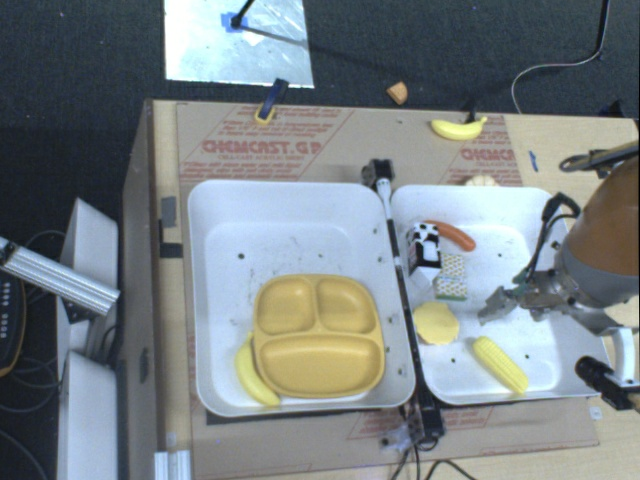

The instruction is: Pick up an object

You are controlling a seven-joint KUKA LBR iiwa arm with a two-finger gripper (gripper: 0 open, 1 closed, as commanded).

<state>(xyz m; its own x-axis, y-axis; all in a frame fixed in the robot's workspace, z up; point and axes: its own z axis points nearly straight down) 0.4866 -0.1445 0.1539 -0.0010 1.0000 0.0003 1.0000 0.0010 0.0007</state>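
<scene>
small yellow ridged corn cob (499,363) lying slantwise, right bin (535,393)

The light is bright and even, and it seems to come from above. The two white bins (300,208) look very bright, almost washed out. A shiny silver sheet (238,28) on the dark floor gives back a pale glare. Shadows are soft and small, like the one under the yellow tray (318,333). The whole picture is a bit fuzzy and grainy.
</scene>
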